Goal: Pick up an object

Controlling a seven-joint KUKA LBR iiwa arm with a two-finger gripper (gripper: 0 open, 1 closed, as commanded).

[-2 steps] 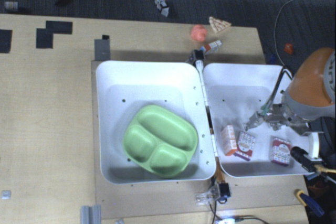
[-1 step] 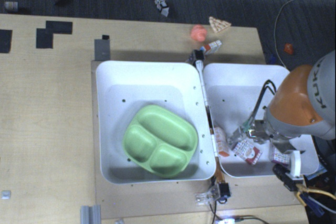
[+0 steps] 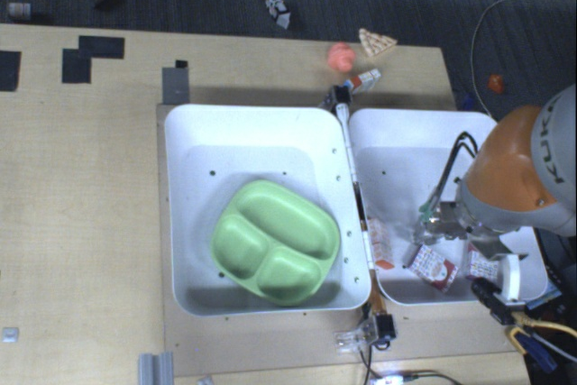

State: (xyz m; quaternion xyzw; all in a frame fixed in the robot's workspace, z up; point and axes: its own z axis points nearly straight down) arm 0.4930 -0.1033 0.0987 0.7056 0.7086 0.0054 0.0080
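Note:
The right bin (image 3: 397,149) holds a few small red-and-white packets along its near side. One packet (image 3: 431,267) lies just below my gripper (image 3: 435,228), which hangs low over the bin floor. A second packet (image 3: 480,265) sits to its right, partly under the wrist. A third packet (image 3: 377,239) rests against the bin's left wall, with a small orange scrap (image 3: 384,264) beside it. The arm's body hides the gripper's tips. I see nothing lifted off the bin floor.
A green divided plate (image 3: 275,239) lies in the left bin (image 3: 194,149). Behind the bins on the bench are a pink ball (image 3: 341,57), a tan wedge (image 3: 377,41) and a small tube (image 3: 362,82). The far half of the right bin is bare.

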